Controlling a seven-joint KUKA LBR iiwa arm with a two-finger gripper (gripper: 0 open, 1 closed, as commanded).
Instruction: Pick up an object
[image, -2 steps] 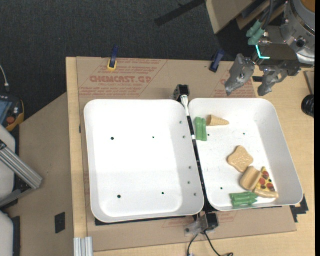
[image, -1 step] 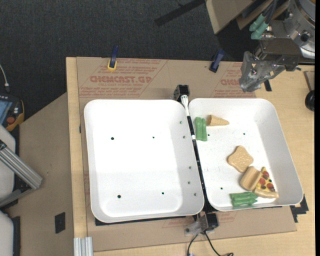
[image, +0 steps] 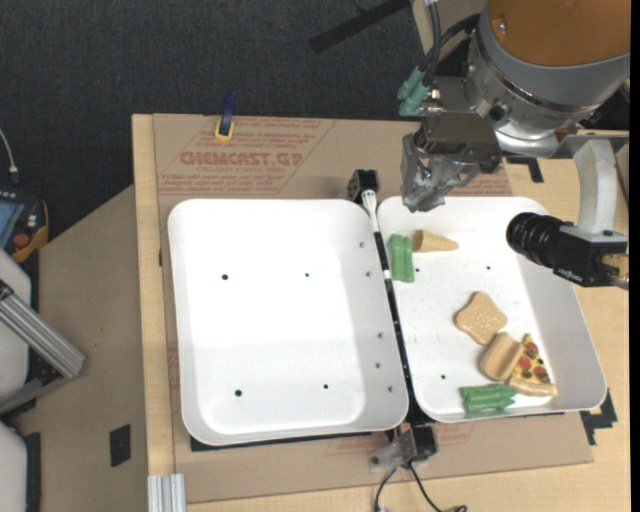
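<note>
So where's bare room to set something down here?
The left bin is bare throughout. In the right bin, a free patch lies between the green piece and toast slice; its near-right corner around the pizza slice is crowded.

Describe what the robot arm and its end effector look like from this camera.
The arm is a rounded grey shell with a broad orange band at top. Below it sits a boxy dark grey metal end effector with tapering fingers. Black cables loop beside the wrist, next to a small green connector.

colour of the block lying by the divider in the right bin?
Green. The block lies along the right bin's left edge, clearest in the camera view.
</note>
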